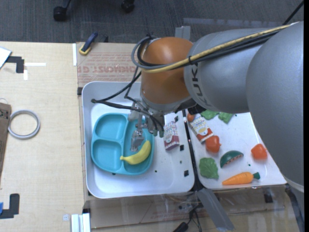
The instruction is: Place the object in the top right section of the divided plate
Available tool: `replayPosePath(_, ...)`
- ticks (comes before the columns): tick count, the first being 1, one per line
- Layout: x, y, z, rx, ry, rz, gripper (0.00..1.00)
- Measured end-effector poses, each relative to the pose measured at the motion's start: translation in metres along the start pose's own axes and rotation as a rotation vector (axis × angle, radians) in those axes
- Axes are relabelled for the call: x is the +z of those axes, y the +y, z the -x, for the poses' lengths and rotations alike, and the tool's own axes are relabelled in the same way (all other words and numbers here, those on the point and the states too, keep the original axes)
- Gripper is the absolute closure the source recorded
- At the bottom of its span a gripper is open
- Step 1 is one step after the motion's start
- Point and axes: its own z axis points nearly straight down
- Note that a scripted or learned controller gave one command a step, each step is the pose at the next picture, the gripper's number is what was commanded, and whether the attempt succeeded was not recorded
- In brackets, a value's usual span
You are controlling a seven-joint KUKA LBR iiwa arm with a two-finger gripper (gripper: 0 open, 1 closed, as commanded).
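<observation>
A blue divided plate (107, 146) lies in the left bin (120, 187). A yellow banana (139, 153) rests in the lower end of the plate's long right section, curving along the rim. My gripper (143, 133) hangs just above the banana's upper end, under the orange wrist. Its fingers (137, 138) stand apart, open, and nothing is between them. The wrist hides the top of the plate's right section.
A small printed carton (171, 135) lies right of the plate in the same bin. The right bin (270, 180) holds a red-white carton (199, 125), green leaves (218, 115), tomatoes (259, 151), a watermelon slice (231, 157) and a carrot (240, 179). A tape roll (23, 123) sits on the bench at left.
</observation>
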Motion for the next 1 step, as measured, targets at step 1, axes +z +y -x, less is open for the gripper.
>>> replayPosePath(1, -0.0458, -0.0303, 0.0319, -0.347, -0.002, 0.001, 0.0)
